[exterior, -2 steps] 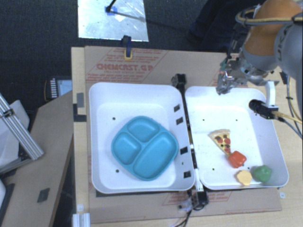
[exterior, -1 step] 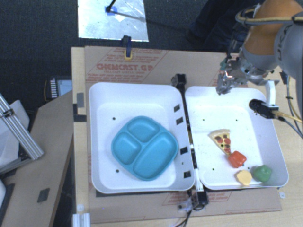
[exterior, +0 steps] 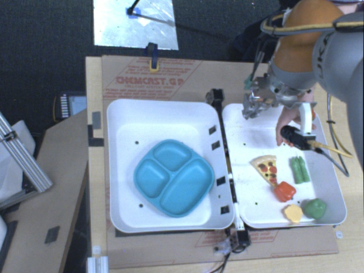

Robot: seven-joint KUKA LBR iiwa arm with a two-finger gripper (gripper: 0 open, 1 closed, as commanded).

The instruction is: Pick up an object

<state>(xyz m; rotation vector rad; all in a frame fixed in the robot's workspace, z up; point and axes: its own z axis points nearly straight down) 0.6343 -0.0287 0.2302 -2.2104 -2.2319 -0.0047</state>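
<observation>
Hovering over the right bin point(exterior: 327, 206), gripper point(exterior: 250, 111), finger gap unclear, grips nothing; board point(exterior: 151, 79) beyond reads "CHEMCAST".

Single fixed camera, mounted above tabletop point(exterior: 74, 169), looking down at slant. Far edge of tabletop toward frame top, near edge toward bottom. Both white bins in frame: left bin point(exterior: 122, 152), right bin point(exterior: 335, 209). Middle range. Arm point(exterior: 318, 33) enters from upper right. Dark floor beyond tabletop, along frame top.
</observation>
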